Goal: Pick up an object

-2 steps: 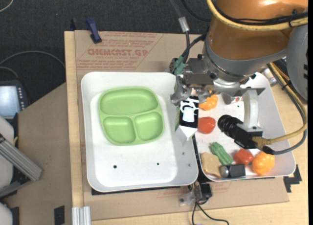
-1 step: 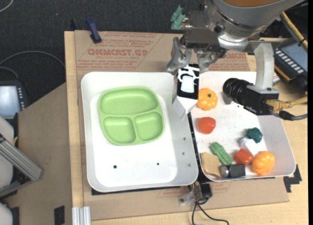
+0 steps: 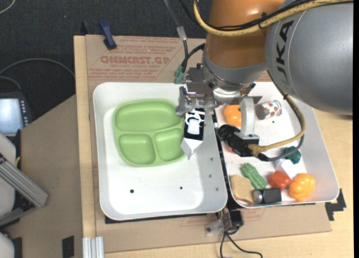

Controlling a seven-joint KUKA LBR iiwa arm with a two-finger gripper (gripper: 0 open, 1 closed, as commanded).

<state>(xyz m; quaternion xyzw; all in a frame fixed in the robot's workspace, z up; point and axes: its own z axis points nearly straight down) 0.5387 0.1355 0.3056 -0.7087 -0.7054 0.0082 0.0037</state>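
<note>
Plainly judged to be at the reaching step, with no object seen lifted clear of either bin. Found the gripper (image 3: 210,108) hanging under the grey and orange arm (image 3: 247,21), over the seam between the left bin (image 3: 101,139) and the right bin (image 3: 325,156). Could not tell whether the pincer was wide or narrow, nor whether it held anything, since the wrist and cables hid its working end.

Noted a black-and-white carton (image 3: 194,125) just at six o'clock of the gripper. Lay at the three o'clock edge of the left bin, touching or overlapping the green tray (image 3: 140,133), white pointed end toward six o'clock. Took it as the likeliest target, being closest. Could not make out whether it was gripped or merely lying beneath.

Spotted an orange piece (image 3: 232,115) at three o'clock of the carton, just across the seam in the right bin, with a small red-and-white cup (image 3: 271,109) further toward three o'clock. Saw a cluster near the six o'clock rim of the right bin, well apart from the gripper: a green vegetable (image 3: 253,175), a red tomato (image 3: 279,179), an orange fruit (image 3: 303,185).

Reckoned the next move called for a straight descent onto the carton, a firm close across its narrow sides, then a vertical lift. Judged the risk to be the carton skidding on the tray rim or tipping out.
</note>
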